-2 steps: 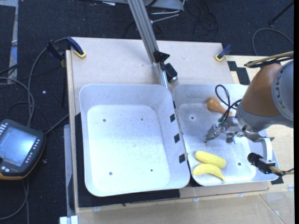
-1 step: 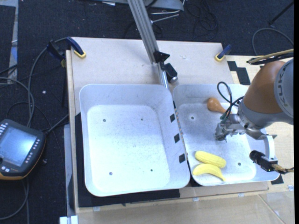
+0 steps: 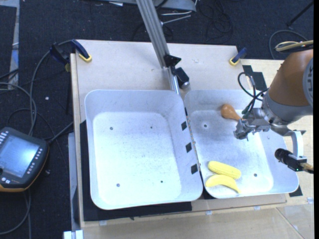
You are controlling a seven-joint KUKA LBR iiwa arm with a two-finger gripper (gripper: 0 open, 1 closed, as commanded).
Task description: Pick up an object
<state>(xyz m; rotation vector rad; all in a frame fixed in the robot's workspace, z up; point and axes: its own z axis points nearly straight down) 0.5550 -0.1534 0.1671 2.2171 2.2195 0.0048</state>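
An orange-brown pear-shaped object (image 3: 230, 112) lies in the right bin (image 3: 279, 183), near its far wall. Two yellow bananas (image 3: 224, 176) rest side by side at the bin's near edge, one (image 3: 225, 169) just behind the other (image 3: 222, 182). My gripper (image 3: 242, 132) hangs low over the right bin, just right of and nearer than the orange object, with a small gap between them. Nothing shows between its fingers.
The left bin (image 3: 99, 103) stands beside the right one, sharing a divider with black clips (image 3: 189, 146). A slanted aluminium pole (image 3: 155, 29) rises from the far side between the bins. A teach pendant (image 3: 19, 158) lies off the bench at left.
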